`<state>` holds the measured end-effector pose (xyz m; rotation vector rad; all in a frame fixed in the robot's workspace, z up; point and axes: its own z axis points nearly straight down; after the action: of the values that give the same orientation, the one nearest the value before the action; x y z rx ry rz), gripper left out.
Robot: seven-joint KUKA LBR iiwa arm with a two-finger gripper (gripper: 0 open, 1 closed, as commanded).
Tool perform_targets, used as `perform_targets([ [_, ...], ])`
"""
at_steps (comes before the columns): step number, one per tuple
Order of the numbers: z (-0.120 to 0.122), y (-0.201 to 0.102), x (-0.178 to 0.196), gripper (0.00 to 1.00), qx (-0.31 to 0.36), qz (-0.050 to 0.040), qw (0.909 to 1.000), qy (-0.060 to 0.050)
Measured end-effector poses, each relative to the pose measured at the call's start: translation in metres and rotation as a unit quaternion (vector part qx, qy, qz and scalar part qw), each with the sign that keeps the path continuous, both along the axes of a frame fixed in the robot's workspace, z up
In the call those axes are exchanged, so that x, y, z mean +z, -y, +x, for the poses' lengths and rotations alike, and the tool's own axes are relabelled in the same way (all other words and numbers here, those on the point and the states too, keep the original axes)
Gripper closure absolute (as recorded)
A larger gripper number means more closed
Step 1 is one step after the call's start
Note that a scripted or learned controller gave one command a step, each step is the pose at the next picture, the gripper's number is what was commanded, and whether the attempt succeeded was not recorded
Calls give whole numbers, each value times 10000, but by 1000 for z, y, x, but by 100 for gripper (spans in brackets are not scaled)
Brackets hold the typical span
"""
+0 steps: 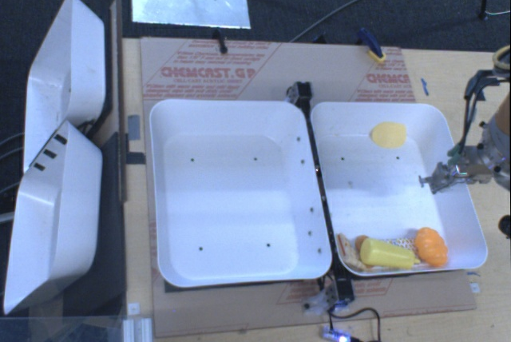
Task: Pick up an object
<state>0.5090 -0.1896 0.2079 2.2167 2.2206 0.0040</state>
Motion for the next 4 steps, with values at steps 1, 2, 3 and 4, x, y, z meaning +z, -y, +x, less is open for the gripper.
perform_targets([
  [1, 1, 0, 17, 100, -4, 2, 10000, -13],
  [2, 14, -48, 8, 100, 12, 10, 10000, -20],
  [3, 27, -106, 16, 100, 22, 12, 10000, -16],
  [4, 43, -154, 26, 100, 17, 11, 10000, -16],
])
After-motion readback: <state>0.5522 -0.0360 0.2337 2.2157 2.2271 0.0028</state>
